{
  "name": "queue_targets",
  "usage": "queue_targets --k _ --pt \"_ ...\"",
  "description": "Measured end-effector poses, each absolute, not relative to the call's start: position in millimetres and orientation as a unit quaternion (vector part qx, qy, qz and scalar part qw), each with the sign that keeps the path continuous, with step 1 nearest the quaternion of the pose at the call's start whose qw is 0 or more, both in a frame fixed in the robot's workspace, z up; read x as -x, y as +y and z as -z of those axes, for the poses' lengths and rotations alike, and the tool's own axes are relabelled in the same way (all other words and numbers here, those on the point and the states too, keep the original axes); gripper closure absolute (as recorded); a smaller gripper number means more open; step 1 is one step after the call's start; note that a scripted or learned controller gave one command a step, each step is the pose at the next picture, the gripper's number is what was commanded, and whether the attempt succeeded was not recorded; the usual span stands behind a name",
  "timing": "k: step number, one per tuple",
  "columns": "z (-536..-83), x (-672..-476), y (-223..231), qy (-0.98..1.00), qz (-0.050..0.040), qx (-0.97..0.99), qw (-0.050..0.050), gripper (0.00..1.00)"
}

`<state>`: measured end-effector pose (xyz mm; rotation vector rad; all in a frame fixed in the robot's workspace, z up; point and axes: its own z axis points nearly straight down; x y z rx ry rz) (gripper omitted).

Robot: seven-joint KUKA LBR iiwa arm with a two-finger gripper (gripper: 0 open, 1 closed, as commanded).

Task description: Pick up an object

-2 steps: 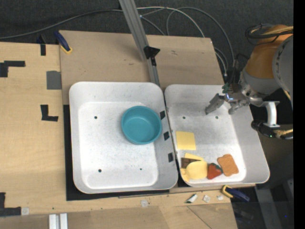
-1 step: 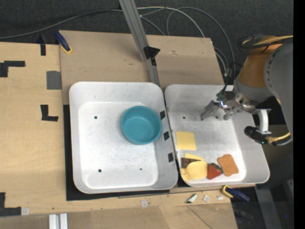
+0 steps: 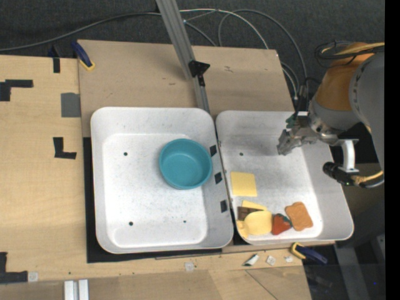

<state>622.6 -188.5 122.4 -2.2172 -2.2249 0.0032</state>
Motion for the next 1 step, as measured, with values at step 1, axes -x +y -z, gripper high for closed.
queue_targets --k 1 --pt "-185.2 -627.4 -185.2 -0.708 0.0014 0.706 -0.002 1.0"
